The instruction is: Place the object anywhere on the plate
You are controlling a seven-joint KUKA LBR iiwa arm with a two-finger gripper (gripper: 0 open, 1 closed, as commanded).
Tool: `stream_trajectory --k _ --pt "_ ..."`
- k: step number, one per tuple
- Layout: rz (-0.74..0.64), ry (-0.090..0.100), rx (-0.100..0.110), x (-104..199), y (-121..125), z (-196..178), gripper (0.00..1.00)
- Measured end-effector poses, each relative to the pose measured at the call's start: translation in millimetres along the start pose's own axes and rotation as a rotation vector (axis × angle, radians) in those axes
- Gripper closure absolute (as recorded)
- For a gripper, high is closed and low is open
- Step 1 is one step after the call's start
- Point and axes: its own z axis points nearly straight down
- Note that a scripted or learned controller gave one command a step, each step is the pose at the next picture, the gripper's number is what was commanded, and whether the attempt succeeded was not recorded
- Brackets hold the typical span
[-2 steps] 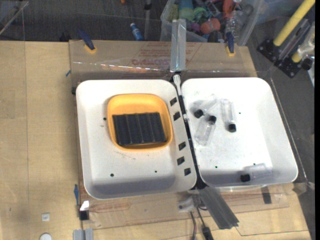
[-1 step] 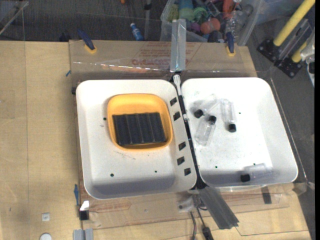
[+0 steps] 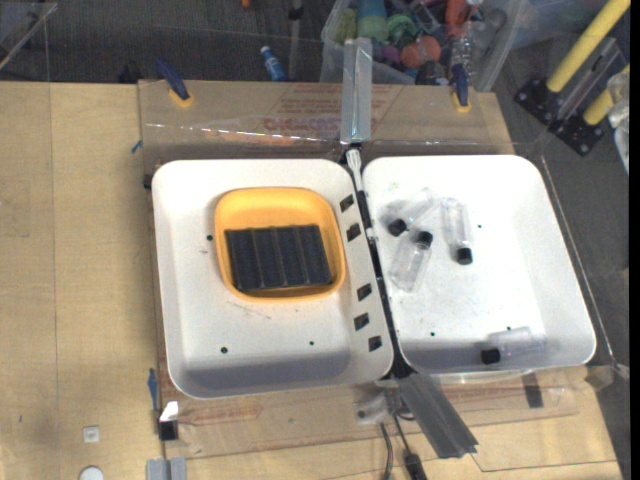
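An orange plate (image 3: 280,208) sits in the left bin (image 3: 190,348), already bearing a dark ribbed block (image 3: 278,257) flat across its middle. Right of that plate, in the right bin (image 3: 560,298), clear black-capped vials (image 3: 425,233) lie scattered, likely the stock to pick from. I cannot tell the tool's state. Both bins rest on a wooden bench (image 3: 70,268); behind the plate stands a tub of toys (image 3: 420,18).
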Motion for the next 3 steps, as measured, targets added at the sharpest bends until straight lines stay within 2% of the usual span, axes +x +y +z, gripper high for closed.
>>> stream_trajectory --k 1,3 --pt "-0.25 0.0 -0.001 -1.1 -0.1 0.5 1.0" --pt "-0.619 -0.001 -0.003 -9.0 -0.5 0.7 1.0"
